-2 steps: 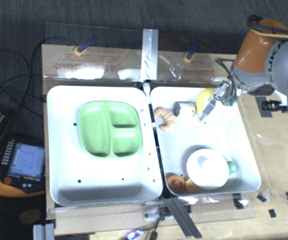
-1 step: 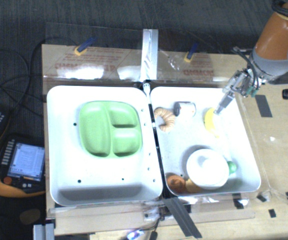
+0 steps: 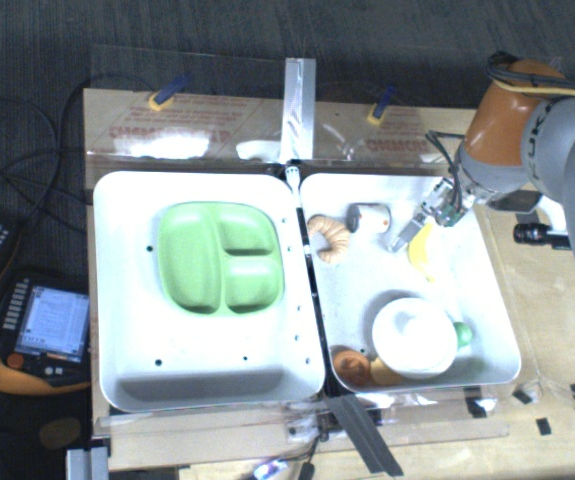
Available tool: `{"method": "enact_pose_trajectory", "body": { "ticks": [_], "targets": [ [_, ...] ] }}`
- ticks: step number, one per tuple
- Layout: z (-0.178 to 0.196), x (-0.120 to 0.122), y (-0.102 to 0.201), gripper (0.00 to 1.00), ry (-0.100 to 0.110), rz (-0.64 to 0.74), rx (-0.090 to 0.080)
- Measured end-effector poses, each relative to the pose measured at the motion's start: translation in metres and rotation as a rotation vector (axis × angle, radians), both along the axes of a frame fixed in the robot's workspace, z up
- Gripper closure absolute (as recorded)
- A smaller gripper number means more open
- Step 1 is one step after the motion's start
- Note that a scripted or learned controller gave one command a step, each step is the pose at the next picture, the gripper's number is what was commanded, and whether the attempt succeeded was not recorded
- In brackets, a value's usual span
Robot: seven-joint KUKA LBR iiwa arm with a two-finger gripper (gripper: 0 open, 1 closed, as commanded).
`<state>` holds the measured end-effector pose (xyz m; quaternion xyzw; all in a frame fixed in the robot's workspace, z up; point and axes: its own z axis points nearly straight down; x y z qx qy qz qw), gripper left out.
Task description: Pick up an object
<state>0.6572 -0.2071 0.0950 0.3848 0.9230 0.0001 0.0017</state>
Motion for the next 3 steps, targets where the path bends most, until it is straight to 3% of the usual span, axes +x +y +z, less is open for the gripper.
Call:
{"method": "enact_pose_trajectory", "body": {
  "ticks": [1, 2, 3],
  "targets": [
    [0.070, -0.022, -0.016, 0.00, 0.001, -0.177, 0.000],
    [0.085, -0.012, -0.014, 0.00, 0.001, 0.017, -0.003],
    [0.001, -0.002, -0.015, 0.00, 0.002, -0.004, -0.001]
  ]
}}
